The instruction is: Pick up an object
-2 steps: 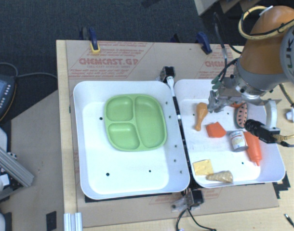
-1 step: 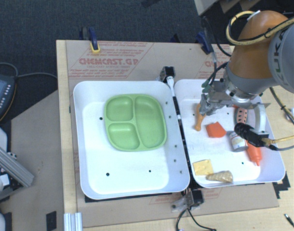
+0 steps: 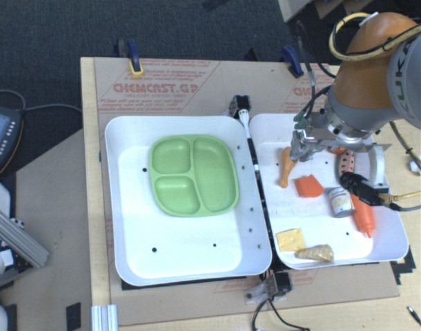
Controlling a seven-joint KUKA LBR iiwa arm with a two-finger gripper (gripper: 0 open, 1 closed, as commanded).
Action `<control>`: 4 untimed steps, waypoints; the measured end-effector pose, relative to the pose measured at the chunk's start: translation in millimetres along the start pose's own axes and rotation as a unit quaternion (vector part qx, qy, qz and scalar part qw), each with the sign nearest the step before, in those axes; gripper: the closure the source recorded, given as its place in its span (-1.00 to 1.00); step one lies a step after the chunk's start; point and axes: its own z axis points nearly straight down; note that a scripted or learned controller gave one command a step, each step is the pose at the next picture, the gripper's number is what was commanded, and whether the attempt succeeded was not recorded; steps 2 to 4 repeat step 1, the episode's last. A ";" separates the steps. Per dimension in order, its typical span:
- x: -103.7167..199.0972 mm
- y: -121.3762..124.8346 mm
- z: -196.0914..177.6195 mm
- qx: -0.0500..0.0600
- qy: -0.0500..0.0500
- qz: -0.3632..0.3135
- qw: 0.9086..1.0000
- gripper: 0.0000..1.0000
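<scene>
Carrot (image 3: 286, 168) lies near the right bin's (image 3: 397, 243) left edge; gripper (image 3: 298, 145) hovers above, fingers' state unclear; nothing lifted yet.

Even, bright overhead light fills the frame; the two white bins (image 3: 190, 267) look nearly washed out, with soft, short shadows. The dark floor at upper left stays dim. Focus is slightly soft throughout, the arm (image 3: 376, 54) faintly blurred.

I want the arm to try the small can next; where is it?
The small can lies in the right bin, right of the orange block and left of the carrot.
</scene>
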 end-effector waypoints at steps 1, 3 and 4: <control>4.7 -9.8 -18.2 -0.001 0.000 -0.001 1.000 1.00; 4.7 -9.8 -18.2 -0.001 0.000 -0.001 1.000 1.00; 4.7 -9.8 -18.2 -0.001 0.000 -0.001 1.000 1.00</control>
